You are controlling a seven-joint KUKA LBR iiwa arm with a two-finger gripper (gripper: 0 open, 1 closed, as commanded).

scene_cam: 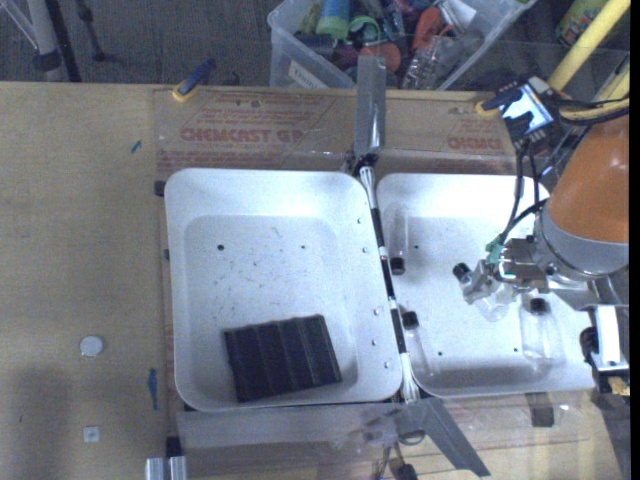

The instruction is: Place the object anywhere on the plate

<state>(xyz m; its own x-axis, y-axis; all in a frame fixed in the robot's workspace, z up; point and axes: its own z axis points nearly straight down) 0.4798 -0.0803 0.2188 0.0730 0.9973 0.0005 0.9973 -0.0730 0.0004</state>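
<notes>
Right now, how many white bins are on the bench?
2. The left bin holds a dark ridged plate near its front. The right bin sits beside it, with the gripper over it; the arm may hide part of its floor.

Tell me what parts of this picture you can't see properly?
- Gripper over the right bin: blurred in the camera view, so open or shut is unclear, and so is whether it holds anything.
- Arm: cut off by the right edge.
- Plate: the dark ridged slab in the left bin might be it; unsure.
- Toy box behind the bench: cut off at the top edge.
</notes>
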